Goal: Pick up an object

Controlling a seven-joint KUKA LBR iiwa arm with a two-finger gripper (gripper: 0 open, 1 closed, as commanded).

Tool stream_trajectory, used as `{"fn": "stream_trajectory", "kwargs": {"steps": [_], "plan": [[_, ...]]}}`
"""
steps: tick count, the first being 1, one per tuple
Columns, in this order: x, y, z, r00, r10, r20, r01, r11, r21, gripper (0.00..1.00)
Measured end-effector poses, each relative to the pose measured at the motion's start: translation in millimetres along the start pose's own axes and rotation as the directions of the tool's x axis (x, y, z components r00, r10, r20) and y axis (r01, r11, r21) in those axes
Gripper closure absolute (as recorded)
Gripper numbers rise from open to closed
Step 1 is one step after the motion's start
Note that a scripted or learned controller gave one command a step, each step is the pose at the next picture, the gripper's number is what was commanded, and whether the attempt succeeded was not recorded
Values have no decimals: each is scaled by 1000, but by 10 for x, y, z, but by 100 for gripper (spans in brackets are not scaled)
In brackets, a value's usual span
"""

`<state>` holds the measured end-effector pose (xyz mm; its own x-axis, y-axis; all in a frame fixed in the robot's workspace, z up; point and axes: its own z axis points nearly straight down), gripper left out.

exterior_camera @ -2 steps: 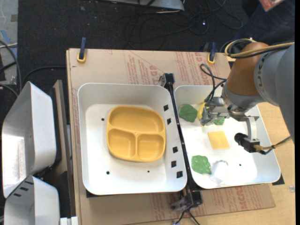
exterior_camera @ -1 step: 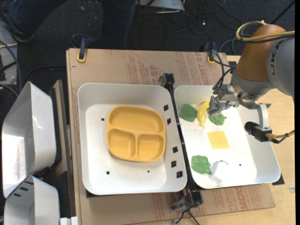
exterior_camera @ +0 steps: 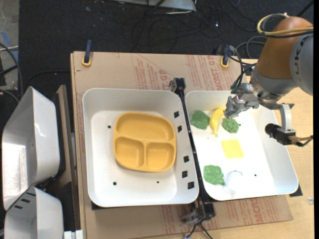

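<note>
My gripper (exterior_camera: 233, 109) hangs over the far part of the right bin (exterior_camera: 279, 176), coming in from the right. Directly below and touching its tip in this view lies a small green bushy piece (exterior_camera: 230, 126). A yellow banana-shaped piece (exterior_camera: 217, 119) lies just left of the gripper, with a green leafy piece (exterior_camera: 199, 119) beyond it. Lower in the same bin are a flat yellow square (exterior_camera: 232, 148), another green piece (exterior_camera: 213, 174) and a small whitish object (exterior_camera: 233, 176).
The left bin (exterior_camera: 97, 133) holds a yellow divided plate (exterior_camera: 145, 141). A black clamped divider (exterior_camera: 188, 143) runs between the bins. A black fitting (exterior_camera: 277, 132) sticks out by the right bin's right wall. White tubs (exterior_camera: 27, 143) stand off the bench's left side.
</note>
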<state>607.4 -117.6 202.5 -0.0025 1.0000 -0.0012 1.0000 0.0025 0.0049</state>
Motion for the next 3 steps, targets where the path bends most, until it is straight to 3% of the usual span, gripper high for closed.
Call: {"fn": "stream_trajectory", "kwargs": {"steps": [3], "plan": [[1599, 117, -157, 1000, -5, -3, 5, 1000, 3, 100]]}}
